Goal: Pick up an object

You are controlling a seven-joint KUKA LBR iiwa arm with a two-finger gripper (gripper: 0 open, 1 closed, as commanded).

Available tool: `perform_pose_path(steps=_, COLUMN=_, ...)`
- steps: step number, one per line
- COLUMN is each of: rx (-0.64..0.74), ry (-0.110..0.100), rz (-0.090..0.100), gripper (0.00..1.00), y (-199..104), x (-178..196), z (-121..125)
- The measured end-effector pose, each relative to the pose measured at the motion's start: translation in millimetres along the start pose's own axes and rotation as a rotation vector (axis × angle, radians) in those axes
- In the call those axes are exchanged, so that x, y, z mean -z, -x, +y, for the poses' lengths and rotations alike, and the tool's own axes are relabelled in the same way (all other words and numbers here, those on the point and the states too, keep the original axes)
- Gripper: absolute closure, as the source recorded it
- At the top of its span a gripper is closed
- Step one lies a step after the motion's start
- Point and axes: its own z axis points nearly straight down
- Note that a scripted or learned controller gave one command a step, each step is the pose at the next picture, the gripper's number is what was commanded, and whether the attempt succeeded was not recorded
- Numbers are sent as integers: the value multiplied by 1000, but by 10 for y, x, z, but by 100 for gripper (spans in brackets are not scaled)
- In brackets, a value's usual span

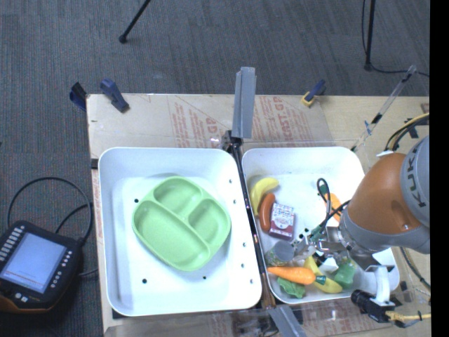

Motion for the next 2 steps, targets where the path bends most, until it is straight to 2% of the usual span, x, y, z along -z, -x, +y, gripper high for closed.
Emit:
perform_pose_path(steps=1, rx=179, ry=3, rz=0, gripper=0, y=133, x=5, z=28)
perform_pose_path(steps=2, rx=169, ry=5, rz=-2, gripper=100, y=171, x=114, z=29)
